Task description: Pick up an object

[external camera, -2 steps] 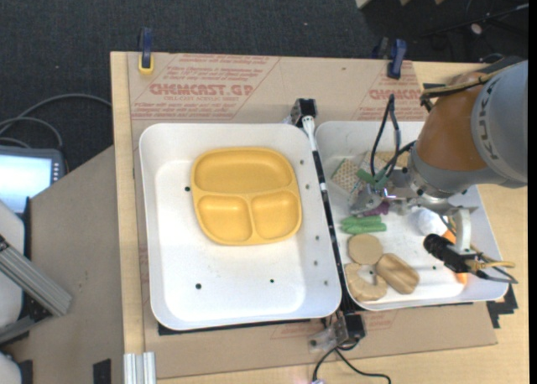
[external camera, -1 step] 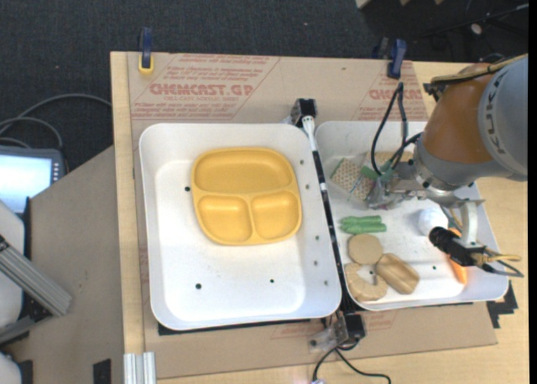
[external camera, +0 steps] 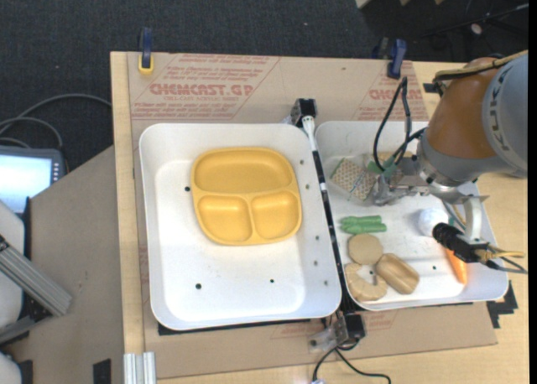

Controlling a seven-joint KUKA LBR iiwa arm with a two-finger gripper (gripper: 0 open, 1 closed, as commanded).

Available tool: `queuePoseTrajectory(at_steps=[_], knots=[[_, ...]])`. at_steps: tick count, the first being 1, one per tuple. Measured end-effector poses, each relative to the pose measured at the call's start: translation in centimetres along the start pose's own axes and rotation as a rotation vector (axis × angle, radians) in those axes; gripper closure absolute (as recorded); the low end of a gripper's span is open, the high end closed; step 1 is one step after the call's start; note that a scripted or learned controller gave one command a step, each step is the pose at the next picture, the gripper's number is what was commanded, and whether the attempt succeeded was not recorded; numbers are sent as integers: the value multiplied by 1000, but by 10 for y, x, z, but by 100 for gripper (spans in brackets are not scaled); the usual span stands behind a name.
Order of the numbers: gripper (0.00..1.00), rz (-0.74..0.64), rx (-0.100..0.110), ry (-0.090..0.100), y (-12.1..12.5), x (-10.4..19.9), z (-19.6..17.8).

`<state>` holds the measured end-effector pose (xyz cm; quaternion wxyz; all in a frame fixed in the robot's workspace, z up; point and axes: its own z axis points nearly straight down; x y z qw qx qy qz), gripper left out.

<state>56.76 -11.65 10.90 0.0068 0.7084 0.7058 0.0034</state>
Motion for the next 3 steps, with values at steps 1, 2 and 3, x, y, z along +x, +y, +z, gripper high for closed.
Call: queuePoseTrajectory(at_steps=[1, 2, 3], knots=[[0, 0, 4, 1, -1, 1, 2], [0, -2, 20, 7, -17, -5, 26], [0, -5, 10, 3, 23, -4, 25]])
